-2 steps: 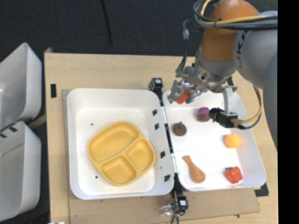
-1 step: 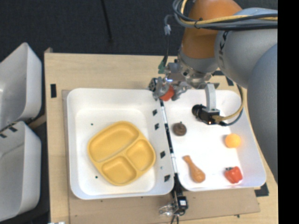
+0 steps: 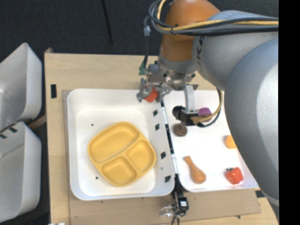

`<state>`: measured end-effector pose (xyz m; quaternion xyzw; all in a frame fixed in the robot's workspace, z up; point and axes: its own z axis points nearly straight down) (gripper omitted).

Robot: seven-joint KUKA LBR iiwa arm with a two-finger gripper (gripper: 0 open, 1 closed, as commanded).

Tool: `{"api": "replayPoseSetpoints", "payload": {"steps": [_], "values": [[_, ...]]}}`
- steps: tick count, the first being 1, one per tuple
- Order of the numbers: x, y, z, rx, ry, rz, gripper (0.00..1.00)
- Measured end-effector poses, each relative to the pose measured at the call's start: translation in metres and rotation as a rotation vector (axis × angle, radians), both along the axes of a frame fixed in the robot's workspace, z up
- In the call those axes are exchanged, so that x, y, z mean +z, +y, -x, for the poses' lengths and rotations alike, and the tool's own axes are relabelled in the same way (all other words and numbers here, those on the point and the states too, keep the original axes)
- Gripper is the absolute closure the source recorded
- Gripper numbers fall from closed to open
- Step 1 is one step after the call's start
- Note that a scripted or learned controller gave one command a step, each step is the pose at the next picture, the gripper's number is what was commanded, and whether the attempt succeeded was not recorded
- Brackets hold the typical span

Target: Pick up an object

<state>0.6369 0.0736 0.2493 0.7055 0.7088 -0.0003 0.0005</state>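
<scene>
The gripper (image 3: 151, 92) hangs over the far edge of the divide between the 2 shallow white bins, clenched on a small orange-red object (image 3: 150, 96). The left bin (image 3: 79, 125) carries a yellow 3-compartment plastic plate (image 3: 121, 153). The right bin (image 3: 213, 149) carries a brown round piece (image 3: 180, 130), a purple piece (image 3: 204, 112), a tan drumstick-shaped toy (image 3: 195, 169) and a red pepper-like toy (image 3: 234, 175).

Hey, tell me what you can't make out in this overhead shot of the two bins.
- Gripper: an orange-red thing sits at its tip; too small and cluttered to tell whether it is held.
- Right bin: its far right part is hidden by the arm.
- Orange object: partly covered by the arm, shape unclear.
- Purple object: partly hidden behind cables.
</scene>
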Motion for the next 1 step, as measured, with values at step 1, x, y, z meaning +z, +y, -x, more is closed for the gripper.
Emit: {"api": "replayPoseSetpoints", "payload": {"steps": [1], "values": [[0.0007, -0.0018, 0.0004, -0.002, 0.0, 0.0, 0.0]]}}
